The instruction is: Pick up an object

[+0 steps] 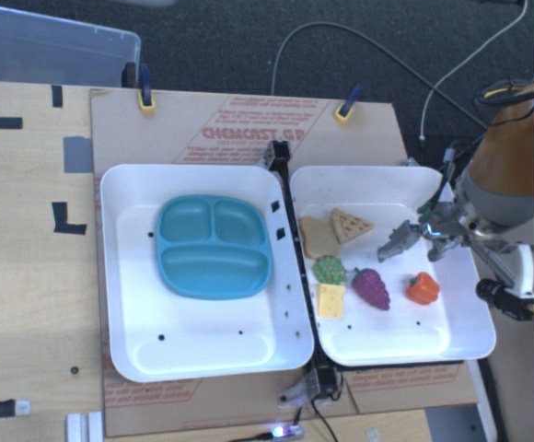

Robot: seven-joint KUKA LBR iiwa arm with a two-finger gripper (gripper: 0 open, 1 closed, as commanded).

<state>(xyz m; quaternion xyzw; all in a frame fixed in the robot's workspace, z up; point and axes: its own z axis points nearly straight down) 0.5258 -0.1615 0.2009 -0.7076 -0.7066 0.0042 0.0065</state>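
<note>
The right bin [391,187] holds several toy foods: a tan bread slice [318,236], a triangular cracker wedge [350,224], a green broccoli [330,269], a yellow cheese block [330,300], purple grapes [371,287] and an orange-red pepper [423,288]. My gripper [403,241] hovers over the right part of that bin, right of the cracker wedge and above the pepper. Its fingers are spread and nothing sits between them.
The left bin [129,247] carries a blue divided plate [214,247]. Black clips join the bins along the middle wall [290,247]. A cable loops over the cardboard sheet behind the bins. The arm's orange band [511,145] stands at the right edge.
</note>
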